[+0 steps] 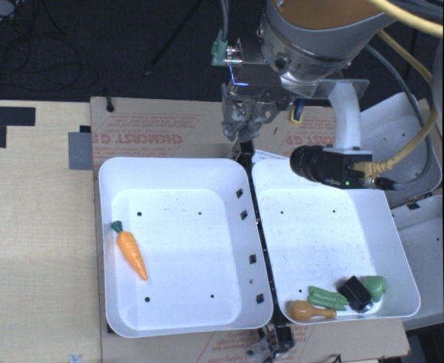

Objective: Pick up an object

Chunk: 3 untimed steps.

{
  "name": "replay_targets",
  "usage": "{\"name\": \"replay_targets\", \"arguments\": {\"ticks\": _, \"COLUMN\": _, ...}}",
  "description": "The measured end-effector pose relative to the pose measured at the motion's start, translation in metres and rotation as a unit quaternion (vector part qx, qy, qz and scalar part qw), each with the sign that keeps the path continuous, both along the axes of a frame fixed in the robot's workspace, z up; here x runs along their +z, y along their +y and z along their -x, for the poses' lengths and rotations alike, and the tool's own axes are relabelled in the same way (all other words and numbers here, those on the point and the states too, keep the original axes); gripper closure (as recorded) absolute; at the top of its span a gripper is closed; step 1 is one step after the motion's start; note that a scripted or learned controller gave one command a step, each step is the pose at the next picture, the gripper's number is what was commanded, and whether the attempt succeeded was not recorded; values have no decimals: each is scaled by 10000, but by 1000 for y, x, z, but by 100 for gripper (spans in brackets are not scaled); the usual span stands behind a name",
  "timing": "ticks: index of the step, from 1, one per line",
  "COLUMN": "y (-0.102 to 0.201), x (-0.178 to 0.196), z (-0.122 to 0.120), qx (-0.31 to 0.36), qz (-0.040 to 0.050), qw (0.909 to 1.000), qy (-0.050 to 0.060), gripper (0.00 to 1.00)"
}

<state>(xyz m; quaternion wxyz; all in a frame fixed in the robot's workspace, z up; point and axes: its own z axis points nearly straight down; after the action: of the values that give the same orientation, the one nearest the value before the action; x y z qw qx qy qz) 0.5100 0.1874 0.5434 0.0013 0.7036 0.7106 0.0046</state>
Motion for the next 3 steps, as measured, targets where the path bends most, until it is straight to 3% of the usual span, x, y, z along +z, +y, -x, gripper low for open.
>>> {"name": "replay_targets", "arguments": {"ticks": 1, "y": -8, "x": -9, "z": -106, "qx": -63, "qz": 41, "qw": 10000, "qy": 58, "gripper": 100}}
{"name": "replay_targets", "arguments": {"ticks": 2, "y": 13, "x": -7, "z": -117, "qx": -40, "qz": 32, "qw": 10000, "qy": 60, "gripper": 100}}
{"name": "replay_targets", "arguments": {"ticks": 3, "y": 11, "x": -7, "z": -134, "qx": -50, "qz": 35, "qw": 10000, "qy": 58, "gripper": 100}}
